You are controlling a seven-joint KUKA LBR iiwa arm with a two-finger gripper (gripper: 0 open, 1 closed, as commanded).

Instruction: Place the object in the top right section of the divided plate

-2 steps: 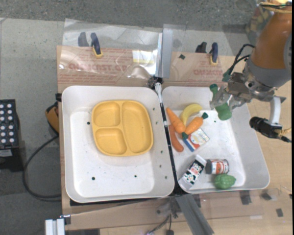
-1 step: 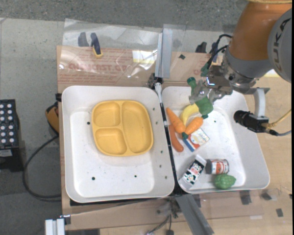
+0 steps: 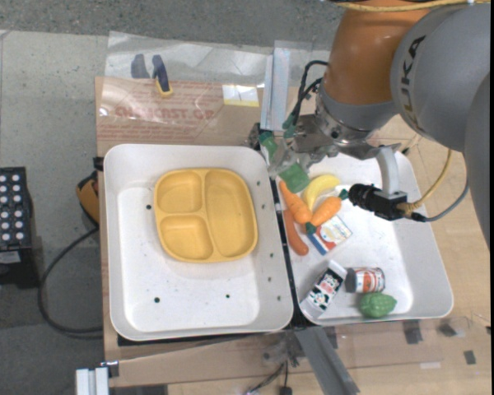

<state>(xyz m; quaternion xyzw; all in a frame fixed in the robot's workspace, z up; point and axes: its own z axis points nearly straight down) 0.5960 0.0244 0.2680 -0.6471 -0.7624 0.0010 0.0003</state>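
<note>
On the left of the bench sits a shallow white bin (image 3: 132,303) holding a yellow three-section plastic divided plate (image 3: 206,214), its sections bare. Beside it, the right white bin (image 3: 424,286) holds a jumble: two orange toy carrots (image 3: 295,207), a yellow banana-shaped toy (image 3: 319,189), a small green block (image 3: 295,178), a black-and-white carton (image 3: 323,291), a small red-and-white can (image 3: 365,281) and a green lumpy toy (image 3: 377,304). Over that bin's upper-left corner hangs the grey-and-orange arm's gripper (image 3: 290,156), just above the green block; whether its jaws are open or closed cannot be told.
</note>
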